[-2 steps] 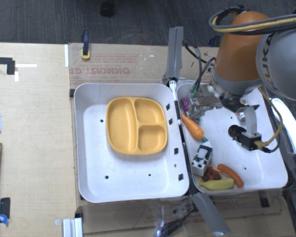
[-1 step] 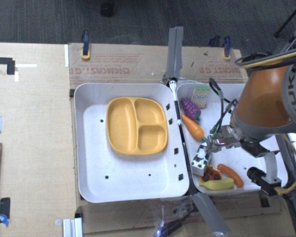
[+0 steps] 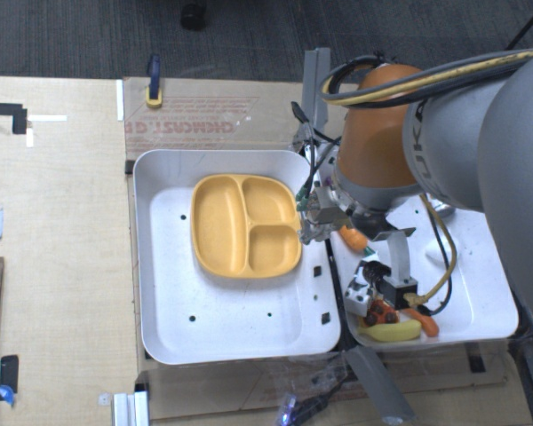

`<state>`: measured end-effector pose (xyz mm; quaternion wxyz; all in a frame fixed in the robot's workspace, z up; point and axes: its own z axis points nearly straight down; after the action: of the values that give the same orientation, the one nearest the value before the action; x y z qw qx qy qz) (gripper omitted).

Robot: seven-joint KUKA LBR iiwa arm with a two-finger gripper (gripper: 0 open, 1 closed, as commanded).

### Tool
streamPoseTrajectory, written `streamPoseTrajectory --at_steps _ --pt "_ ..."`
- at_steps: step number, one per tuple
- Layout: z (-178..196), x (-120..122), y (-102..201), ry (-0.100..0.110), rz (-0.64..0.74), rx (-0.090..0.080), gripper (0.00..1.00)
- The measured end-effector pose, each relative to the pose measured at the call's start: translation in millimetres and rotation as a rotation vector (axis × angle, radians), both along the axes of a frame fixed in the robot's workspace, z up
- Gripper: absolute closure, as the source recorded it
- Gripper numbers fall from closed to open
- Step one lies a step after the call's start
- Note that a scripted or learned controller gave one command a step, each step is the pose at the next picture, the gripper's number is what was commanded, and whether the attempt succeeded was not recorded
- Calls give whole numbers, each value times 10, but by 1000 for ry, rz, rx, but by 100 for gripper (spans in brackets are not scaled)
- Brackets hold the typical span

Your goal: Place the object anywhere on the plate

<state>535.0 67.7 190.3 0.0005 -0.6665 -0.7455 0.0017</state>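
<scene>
Overhead view of the light wooden worktop with two shallow white plastic bins. The left bin contains a yellow three-compartment plastic plate, all compartments bare. The grey arm with its orange band reaches in from the right; its claw hangs over the divide between the bins, just beside the plate's right rim. Whether the claw is wide, narrow or holding anything cannot be told; the wrist hides it. A small orange carrot-shaped object lies just under the wrist in the right bin; whether it is gripped cannot be told. More toy items, including a yellow banana-shaped piece, cluster at that bin's near edge. Judged from this, nothing is on the plate yet; carrying over and releasing remain.
</scene>
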Motion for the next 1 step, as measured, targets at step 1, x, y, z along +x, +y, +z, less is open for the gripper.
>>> streamPoseTrajectory --at_steps 1 --pt "3 -579 -511 1 46 1 100"
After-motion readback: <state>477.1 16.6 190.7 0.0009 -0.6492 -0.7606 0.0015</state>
